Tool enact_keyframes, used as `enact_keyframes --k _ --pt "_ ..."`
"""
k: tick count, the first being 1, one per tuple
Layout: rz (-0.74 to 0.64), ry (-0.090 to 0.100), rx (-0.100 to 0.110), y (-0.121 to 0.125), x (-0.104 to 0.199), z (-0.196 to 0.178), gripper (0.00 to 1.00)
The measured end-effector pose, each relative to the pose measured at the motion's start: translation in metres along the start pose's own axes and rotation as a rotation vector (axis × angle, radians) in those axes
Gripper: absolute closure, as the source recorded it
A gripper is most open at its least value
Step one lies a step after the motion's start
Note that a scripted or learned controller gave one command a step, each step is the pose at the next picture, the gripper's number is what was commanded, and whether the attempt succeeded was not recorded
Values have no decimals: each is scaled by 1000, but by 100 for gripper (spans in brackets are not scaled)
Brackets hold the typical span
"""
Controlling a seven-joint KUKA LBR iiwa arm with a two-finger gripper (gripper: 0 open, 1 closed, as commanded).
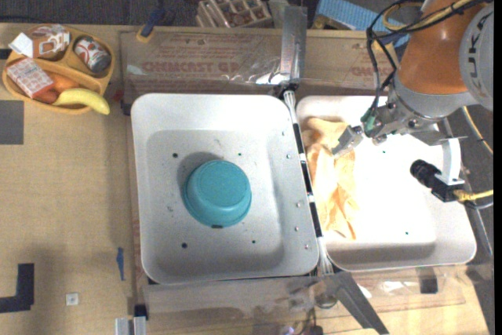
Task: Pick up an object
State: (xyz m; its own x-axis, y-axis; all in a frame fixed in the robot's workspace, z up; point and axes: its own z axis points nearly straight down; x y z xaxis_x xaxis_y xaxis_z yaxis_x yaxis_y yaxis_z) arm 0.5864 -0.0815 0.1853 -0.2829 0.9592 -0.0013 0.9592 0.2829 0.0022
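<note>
At far left we list a yellow tray [23,86] of play food with a banana [83,99] at its near edge, standing on the bench well clear of the bins. Next we record the left bin [157,121], holding a teal bowl [219,192] turned upside down near its middle. Last, the right bin [408,243] holds a crumpled yellow-orange cloth [336,184] along its left wall, with the gripper [351,139] over the cloth's upper end; we cannot tell its grip.
</note>
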Motion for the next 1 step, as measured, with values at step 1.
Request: enact_keyframes --k 1 --pt "-47 0 1 22 -41 82 0"
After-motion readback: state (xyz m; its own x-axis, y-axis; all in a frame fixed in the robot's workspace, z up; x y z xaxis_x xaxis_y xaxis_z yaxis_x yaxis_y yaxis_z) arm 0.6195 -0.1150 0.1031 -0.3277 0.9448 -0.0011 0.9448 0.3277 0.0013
